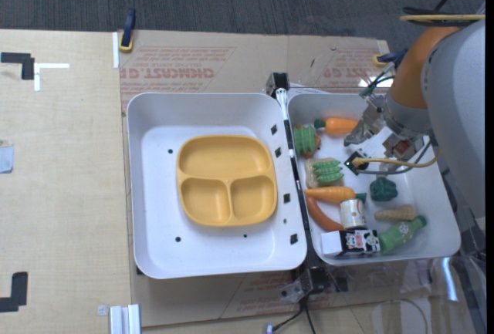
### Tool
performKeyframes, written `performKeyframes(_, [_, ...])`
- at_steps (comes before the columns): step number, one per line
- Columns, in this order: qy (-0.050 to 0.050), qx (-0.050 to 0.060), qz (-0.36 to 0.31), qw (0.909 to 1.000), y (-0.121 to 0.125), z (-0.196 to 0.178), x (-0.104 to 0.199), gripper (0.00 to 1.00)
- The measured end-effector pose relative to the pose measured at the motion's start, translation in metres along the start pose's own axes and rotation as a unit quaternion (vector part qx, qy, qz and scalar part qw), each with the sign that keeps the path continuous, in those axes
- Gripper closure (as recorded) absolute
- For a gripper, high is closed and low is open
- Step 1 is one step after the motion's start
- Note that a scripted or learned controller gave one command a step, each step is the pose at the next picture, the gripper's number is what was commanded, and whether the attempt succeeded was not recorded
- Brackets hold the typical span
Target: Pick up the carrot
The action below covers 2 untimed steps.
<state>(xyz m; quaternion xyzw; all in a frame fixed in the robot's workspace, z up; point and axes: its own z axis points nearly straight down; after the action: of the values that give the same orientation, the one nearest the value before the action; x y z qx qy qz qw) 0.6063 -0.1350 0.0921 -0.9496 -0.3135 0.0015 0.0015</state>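
Gripper (363,141) hovers low in the right bin (440,247), between two carrots (330,194), presumably positioning for a grasp; fingers' opening cannot be told, nothing visibly held.

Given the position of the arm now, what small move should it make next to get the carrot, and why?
Probably lower the gripper a little toward the carrot at the right bin's far end. The carrot lies just beside the gripper, apart from the other toy food, so it seems the nearest target. Another carrot lies mid-bin, crowded by a can.
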Motion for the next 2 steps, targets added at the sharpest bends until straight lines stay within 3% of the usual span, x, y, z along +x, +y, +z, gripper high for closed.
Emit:
performKeyframes(1, [0.0,0.0,-0.016,0.9999,-0.074,0.001,-0.043,0.0])
performKeyframes(2, [0.013,-0.011,0.201,0.9794,-0.1,-0.004,-0.072,0.0])
